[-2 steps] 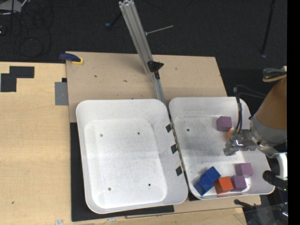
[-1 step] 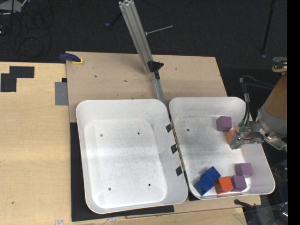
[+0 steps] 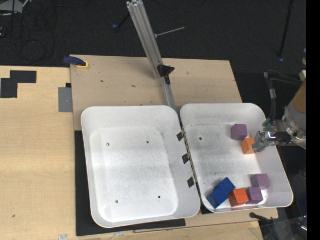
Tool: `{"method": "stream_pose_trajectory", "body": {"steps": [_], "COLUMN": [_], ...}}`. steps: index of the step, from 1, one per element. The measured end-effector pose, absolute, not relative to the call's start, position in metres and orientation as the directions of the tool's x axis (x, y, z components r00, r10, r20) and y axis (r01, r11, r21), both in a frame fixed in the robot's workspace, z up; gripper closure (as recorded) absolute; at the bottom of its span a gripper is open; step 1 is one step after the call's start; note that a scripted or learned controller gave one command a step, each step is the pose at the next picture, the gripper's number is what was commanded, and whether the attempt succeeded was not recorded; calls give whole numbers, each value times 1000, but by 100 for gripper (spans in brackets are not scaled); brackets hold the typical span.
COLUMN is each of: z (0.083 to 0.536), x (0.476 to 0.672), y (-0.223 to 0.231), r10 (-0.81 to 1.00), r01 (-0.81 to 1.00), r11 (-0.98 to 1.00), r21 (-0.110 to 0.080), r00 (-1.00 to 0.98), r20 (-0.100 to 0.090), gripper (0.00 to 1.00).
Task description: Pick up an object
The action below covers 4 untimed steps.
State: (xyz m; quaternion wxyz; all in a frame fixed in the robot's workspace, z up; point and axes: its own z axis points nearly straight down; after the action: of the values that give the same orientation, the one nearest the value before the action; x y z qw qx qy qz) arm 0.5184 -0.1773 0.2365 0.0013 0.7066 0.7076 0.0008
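The gripper point(image 3: 261, 142) sits low at the right side of the right bin point(image 3: 215, 119), its tip touching or just beside an orange block point(image 3: 248, 146). Whether that block is between its fingers cannot be told at this size, so the grasp counts as not yet shown; I cannot tell if the tool is wide or narrow.

Judged from this, the reach into the bin is done. Closing on a block and lifting it are left.

Other candidates, taken from the orange block: 1 purple cube point(image 3: 239, 131) just above-left of it; well below it, near the bin's front wall, a cluster of a blue block point(image 3: 221, 192), a 2nd orange block point(image 3: 239, 197) and 2 purple ones point(image 3: 257, 186).

The left bin point(image 3: 130, 119) lies beside the right bin.

No brand, label or writing can be read anywhere.
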Motion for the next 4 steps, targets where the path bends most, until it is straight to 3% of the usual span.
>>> {"method": "stream_pose_trajectory", "body": {"steps": [4], "z": [244], "x": [535], "y": [33], "r10": [1000], "r01": [1000], "r11": [4], "r21": [-3], "r00": [-4], "r20": [1], "gripper": [100]}}
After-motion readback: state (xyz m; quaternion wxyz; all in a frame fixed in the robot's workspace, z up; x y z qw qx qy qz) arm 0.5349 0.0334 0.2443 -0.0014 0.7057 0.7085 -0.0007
